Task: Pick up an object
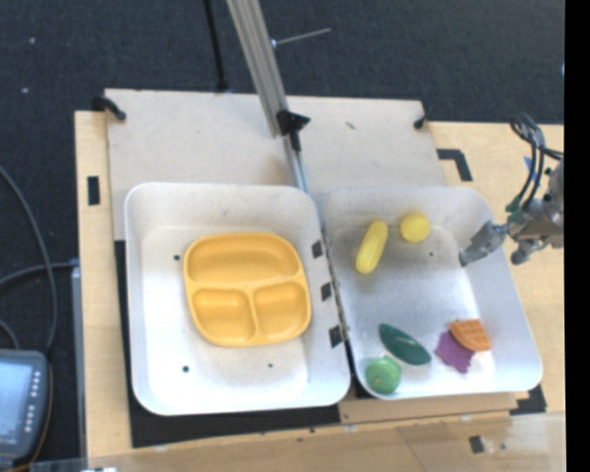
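Note:
My gripper (pixel 501 248) hangs at the right edge of the right bin (pixel 442 283), its two grey fingers spread open with nothing between them. In that bin, a long yellow piece (pixel 371 247) and a small yellow ball (pixel 415 227) lie at the back, left of the gripper. Along the front lie a dark green oval piece (pixel 404 344), a light green round piece (pixel 383 374), a purple piece (pixel 454 352) and an orange piece (pixel 470 334). The purple and orange pieces touch each other.
The left bin (pixel 157 264) holds a yellow divided plate (pixel 246 288). A slanted metal post (pixel 261 52) rises from behind the bins' shared wall. Cables run at the far left, and a small screen (pixel 10 401) sits at the bottom left.

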`<state>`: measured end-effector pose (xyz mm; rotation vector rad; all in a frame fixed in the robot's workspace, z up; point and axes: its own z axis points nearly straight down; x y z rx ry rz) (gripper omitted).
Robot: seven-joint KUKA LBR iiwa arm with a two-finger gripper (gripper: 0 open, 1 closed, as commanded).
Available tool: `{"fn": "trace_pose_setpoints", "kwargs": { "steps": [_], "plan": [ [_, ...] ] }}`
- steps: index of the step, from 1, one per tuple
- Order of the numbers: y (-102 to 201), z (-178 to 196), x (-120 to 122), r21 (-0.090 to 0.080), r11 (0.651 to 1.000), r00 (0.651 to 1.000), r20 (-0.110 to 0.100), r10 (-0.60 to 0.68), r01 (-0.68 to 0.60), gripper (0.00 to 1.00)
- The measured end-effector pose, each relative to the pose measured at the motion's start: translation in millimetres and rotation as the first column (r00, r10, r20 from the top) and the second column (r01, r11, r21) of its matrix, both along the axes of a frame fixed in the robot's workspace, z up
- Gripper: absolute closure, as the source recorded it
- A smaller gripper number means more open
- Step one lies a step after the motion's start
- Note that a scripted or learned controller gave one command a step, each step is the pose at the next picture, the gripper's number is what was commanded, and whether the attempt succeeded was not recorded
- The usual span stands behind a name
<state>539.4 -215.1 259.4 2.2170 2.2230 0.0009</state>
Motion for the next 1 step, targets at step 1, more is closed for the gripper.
{"fn": "trace_pose_setpoints", "kwargs": {
  "steps": [1],
  "plan": [
    [0.1,0.0,0.1,0.0,1.0,1.0,0.0,0.0,0.0,0.0]
  ]
}}
